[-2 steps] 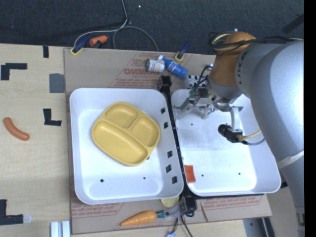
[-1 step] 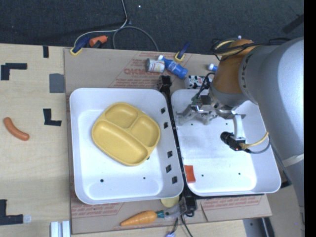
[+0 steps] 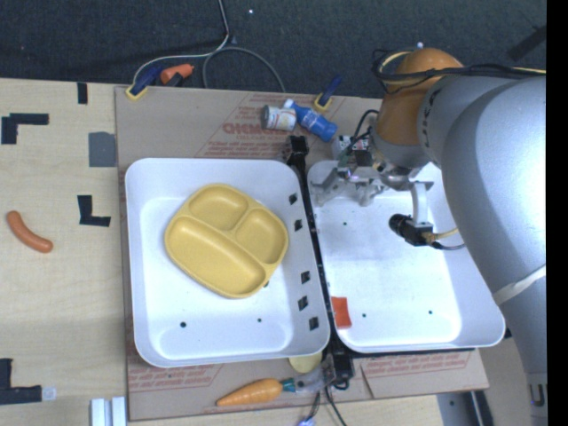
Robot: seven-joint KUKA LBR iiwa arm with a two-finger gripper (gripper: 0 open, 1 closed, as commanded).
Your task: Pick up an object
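Observation:
A yellow divided plate lies in the left white bin. In the right white bin, a small orange-red piece sits by the near left wall. My gripper is low over the far left corner of the right bin, below the orange wrist band. It is well apart from the plate and the orange-red piece. The wrist hides what lies beneath it.
The grey arm covers the right side of the right bin. A carrot lies on the cardboard in front of the bins, a sausage on the bench far left. A small bottle and clamps sit behind the bins.

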